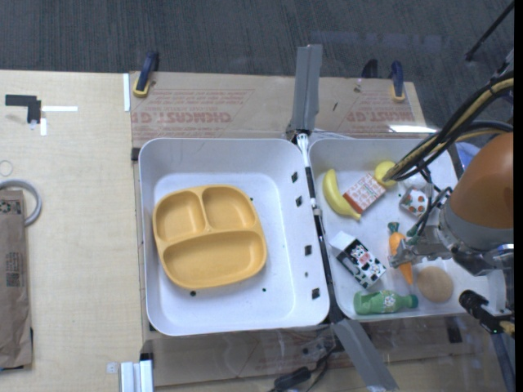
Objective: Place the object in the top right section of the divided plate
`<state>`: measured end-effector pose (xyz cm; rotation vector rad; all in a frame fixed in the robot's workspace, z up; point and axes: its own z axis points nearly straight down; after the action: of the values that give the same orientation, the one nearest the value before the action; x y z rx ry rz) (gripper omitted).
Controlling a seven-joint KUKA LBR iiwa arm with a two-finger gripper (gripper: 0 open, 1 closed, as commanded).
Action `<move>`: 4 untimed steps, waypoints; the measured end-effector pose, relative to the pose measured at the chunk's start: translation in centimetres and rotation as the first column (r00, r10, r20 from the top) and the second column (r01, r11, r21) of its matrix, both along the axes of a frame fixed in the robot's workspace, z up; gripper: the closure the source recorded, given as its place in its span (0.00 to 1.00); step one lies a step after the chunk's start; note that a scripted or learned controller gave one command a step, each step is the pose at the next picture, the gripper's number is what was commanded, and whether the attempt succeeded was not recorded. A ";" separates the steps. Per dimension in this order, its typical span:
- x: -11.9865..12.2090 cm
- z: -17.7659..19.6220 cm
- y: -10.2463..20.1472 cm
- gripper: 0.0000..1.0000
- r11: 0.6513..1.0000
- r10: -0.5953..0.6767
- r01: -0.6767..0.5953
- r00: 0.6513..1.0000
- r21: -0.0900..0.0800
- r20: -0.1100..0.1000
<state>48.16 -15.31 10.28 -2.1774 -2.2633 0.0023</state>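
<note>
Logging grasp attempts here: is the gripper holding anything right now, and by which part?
Cannot be told. The gripper sits low over the carrot in the right bin, but no grip on it is visible.

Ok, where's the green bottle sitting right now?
The green bottle lies on its side along the near edge of the right bin, below the black-and-white carton and left of the tan egg-shaped object.

Left bin [155,219]: yellow divided plate [211,237] lying flat | Right bin [425,141]: banana [337,194], small red-and-white carton [364,193], black-and-white box [361,264], green bottle [384,302] on its side, tan egg-shaped object [434,284] (near the bin's front corner) | Gripper [402,256] low over an orange carrot [397,247], arm entering from the right
</note>
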 end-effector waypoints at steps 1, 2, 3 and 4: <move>-0.5 -1.2 5.9 1.00 0.999 -0.050 0.050 0.999 0.000 -0.001; -0.1 8.8 14.9 1.00 1.000 -0.017 0.017 1.000 -0.001 -0.002; -0.5 8.7 21.8 1.00 0.971 -0.238 0.238 0.971 -0.004 -0.003; 1.3 4.5 33.9 1.00 0.938 -0.345 0.345 0.938 -0.005 -0.002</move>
<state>49.47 18.55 14.78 -2.5414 -1.8468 0.0107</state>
